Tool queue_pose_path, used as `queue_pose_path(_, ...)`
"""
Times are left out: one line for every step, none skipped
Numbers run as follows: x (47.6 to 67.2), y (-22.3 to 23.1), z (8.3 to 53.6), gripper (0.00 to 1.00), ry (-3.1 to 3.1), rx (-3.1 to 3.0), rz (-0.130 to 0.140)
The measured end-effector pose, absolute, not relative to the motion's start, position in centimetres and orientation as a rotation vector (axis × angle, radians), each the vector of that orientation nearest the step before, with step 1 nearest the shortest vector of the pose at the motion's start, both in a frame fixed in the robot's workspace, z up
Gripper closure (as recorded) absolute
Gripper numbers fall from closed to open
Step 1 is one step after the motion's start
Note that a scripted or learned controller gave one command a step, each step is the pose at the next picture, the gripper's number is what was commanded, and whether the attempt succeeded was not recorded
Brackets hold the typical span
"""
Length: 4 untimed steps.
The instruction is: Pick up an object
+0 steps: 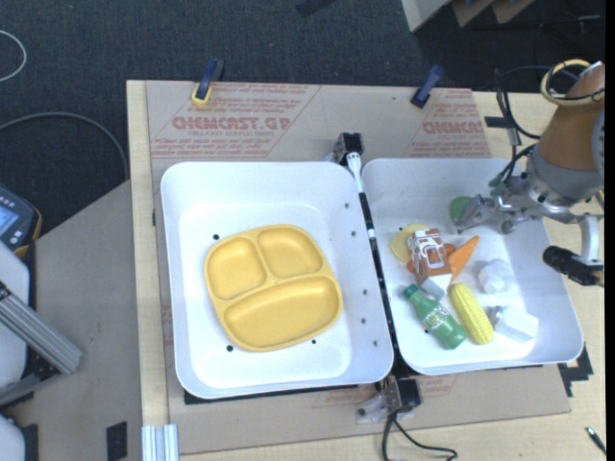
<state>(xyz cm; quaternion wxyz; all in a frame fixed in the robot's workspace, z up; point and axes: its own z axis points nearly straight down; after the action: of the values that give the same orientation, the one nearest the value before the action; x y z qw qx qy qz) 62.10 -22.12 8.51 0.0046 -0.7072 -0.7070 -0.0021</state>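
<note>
Jaws above right bin, green object just beside.

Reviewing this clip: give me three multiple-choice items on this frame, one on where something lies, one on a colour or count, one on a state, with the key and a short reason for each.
1. Where does the yellow divided tray lie?
A. In the left bin
B. In the right bin
C. On the bench outside both bins

2. What colour is the bottle beside the corn cob?
A. Blue
B. Green
C. Black

3. How does the yellow divided tray sit?
A. Flipped over
B. Leaning on the bin wall
C. Flat, compartments facing up

Key:
1 A: the tray rests on the floor of the left bin, while the small items are in the right bin.
2 B: the bottle is green and lies just left of the corn cob.
3 C: its three compartments show open to the camera.
</note>
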Motion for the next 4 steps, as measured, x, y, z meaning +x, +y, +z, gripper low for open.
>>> queue_pose_path(59.1, -18.4, 8.5, 0.0, -2.22, -2.216, 0.002)
queue_pose_path(64.9, -20.2, 8.6, 0.0, -2.229, -2.223, -0.004)
queue_pose_path(66.6, -21.8, 8.5, 0.0, -2.208, -2.204, -0.003)
queue_pose_path(66.8, -22.1, 9.7, 1.0, -2.227, -2.218, -0.003)
